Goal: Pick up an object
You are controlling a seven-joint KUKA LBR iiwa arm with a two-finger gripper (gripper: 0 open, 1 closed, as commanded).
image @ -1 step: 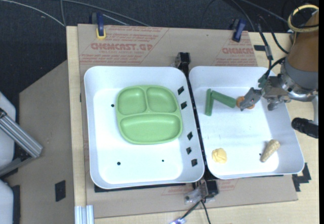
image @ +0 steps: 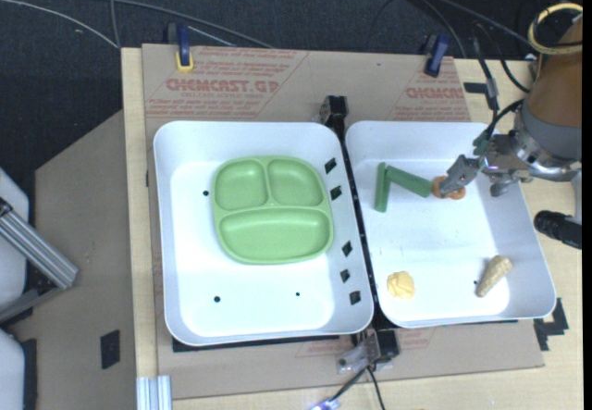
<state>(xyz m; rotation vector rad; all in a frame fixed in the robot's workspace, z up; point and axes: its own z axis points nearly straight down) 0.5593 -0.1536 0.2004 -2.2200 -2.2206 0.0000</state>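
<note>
Over on the right: grey arm [image: 553, 126], its top part cut off by the edge. Reaches down into the right bin [image: 518, 304] and ends in the gripper [image: 458, 180], dark and small against the white. Open or closed? Cannot tell (too small and too blurry).

Right at the gripper's tip: a little orange bit [image: 452, 192], partly covered from above. Touching the gripper or just under it? Hard to say. Seems joined to the green bent piece [image: 396, 184], though the meeting spot stays hidden. Lies flat on the bin floor, that green piece, one short leg pointing to the near side and one long leg running toward the gripper.

Nearer the front of the same bin: a yellow lump [image: 400, 284] and, well apart from it, a pale cone-shaped thing [image: 493, 276] (bumpy, but too fuzzy to name).

Next door, in the left bin [image: 185, 306]: a green plate [image: 273, 210] with three sections, sitting level in the middle.
</note>
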